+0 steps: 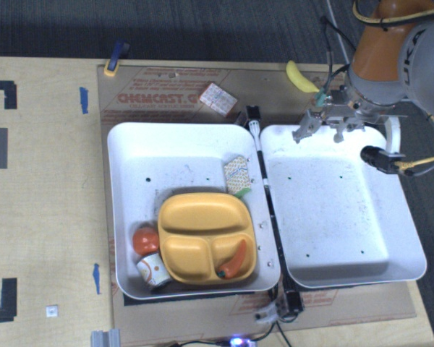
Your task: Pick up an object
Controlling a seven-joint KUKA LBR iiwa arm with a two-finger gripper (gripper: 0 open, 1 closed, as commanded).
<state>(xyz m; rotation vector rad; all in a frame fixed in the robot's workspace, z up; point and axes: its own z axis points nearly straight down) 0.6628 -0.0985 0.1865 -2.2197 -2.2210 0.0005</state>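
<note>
Looks down on a tan bench [43, 194] bearing a brown cardboard sheet [166, 85], printed in red with what reads as "CHEMCAST", the rest too faint to make out. Holds on that sheet a left bin [130, 150] and a right bin [347, 215], side by side and touching along their inner rims. Reaches in from the upper right with the grey arm [419, 56], orange band on top, wrist bent down over the right bin's far edge. Ends in the gripper [317, 136], hanging at that bin's far left corner with fingers spread apart and nothing between them. Keeps well apart from the objects, all in the left bin: a yellow tray [202, 223] with compartments, long axis running left to right; inside its near right compartment a red pepper [233, 260], slanted from near left to far right; just left of the tray a red ball [145, 239] and below it a small can [153, 270], tipped over; beyond the tray a patterned packet [236, 173]. Shows behind the bins a banana [301, 78] and a card [218, 98].
</note>
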